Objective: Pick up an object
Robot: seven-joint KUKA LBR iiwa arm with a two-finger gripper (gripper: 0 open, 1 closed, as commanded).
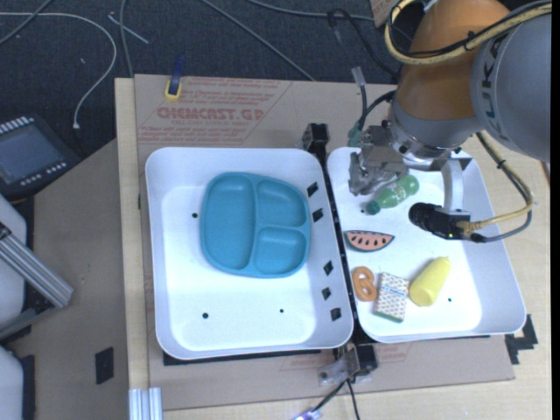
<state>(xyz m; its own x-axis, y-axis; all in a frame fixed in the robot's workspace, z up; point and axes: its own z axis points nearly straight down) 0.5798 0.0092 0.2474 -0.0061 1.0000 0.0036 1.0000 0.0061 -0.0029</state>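
Observation:
My gripper (371, 182) hangs over the far part of the right bin (499, 309), its tips just above a green bottle-like object (394, 193) that lies partly under it. Whether the object sits between the tips is hidden by the wrist. Closer to the camera lie a watermelon slice toy (368, 240), a small pretzel (363, 283), a patterned square packet (392, 297) and a yellow cylinder-like object (430, 281).
The left bin (171, 261) holds a blue divided plate (255, 224). A black divider with clips (325, 234) runs between the two bins. Cables trail across the dark floor beyond the bench.

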